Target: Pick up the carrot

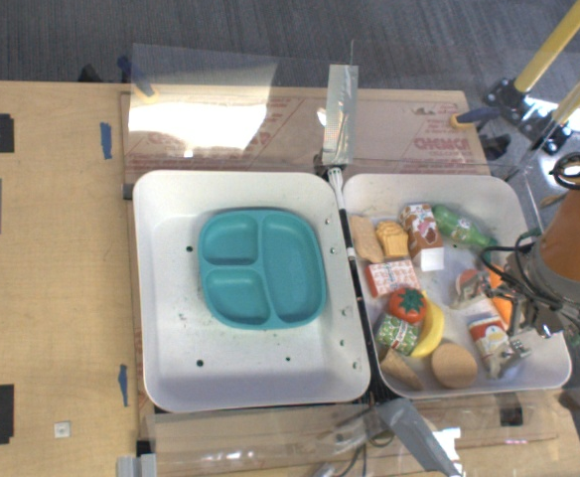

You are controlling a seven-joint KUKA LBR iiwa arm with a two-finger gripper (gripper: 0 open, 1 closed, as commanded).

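Camera view: carrot (pixel 504 311) touching hand (pixel 521 328) in rt bin (pixel 546 371), hand grip state unclear.

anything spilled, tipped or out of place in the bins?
Nothing stands out. The teal divided plate lies flat in the left bin. The toy food lies loose in the right bin, all of it inside the rim. The hand is low at that bin's right side, by the carrot.
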